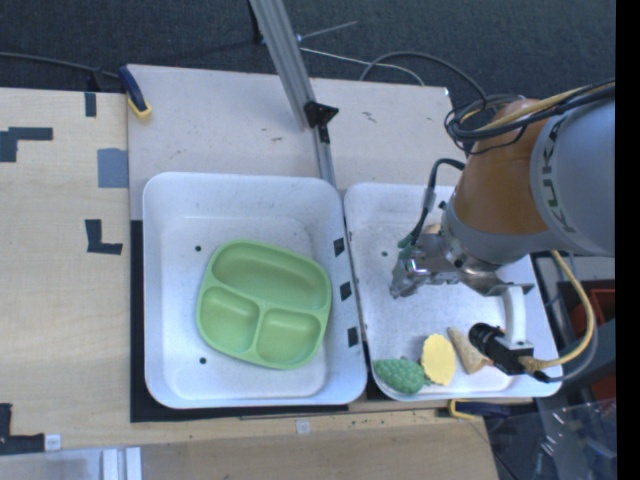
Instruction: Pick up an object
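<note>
In the right bin (385, 213), my gripper (403, 273) hangs over the bare white floor near the bin's left middle. It points down, and nothing shows in its grasp. Along the bin's front edge lie three small things: a green bumpy piece (400, 374), a yellow rounded piece (437, 358) right of it, and a tan wedge (463, 348) beside that. All three lie in front of the gripper and to its right, well apart from it. The arm's grey and orange body (510, 193) covers the bin's right part.
The left bin (160, 268) holds a green divided plate (265, 303) lying flat. A slanted metal pole (285, 48) comes down from the top to the bins' shared back corner. A blue and yellow clamp (135, 90) lies on the bench at back left.
</note>
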Motion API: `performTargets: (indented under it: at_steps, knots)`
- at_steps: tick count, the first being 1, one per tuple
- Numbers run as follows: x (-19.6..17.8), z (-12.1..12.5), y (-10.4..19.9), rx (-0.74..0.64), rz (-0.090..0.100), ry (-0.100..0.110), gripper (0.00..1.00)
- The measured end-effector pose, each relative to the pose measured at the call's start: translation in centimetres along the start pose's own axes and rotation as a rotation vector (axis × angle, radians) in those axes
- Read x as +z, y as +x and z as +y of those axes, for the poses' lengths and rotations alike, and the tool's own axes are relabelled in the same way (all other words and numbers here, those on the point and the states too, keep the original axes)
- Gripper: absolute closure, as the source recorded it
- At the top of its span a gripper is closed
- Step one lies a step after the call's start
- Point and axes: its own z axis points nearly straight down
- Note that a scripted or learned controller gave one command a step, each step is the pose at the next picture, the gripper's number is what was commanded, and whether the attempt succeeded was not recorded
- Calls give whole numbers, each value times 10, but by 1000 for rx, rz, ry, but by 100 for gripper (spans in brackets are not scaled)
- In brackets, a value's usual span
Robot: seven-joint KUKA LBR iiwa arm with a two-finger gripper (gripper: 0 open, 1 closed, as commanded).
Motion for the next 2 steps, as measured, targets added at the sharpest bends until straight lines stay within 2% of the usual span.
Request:
performTargets:
  at_steps: [1, 2]
  knots:
    - [-13, 2, 52, -1, 0, -2, 100]
    - [-2, 1, 108, -1, -2, 2, 100]
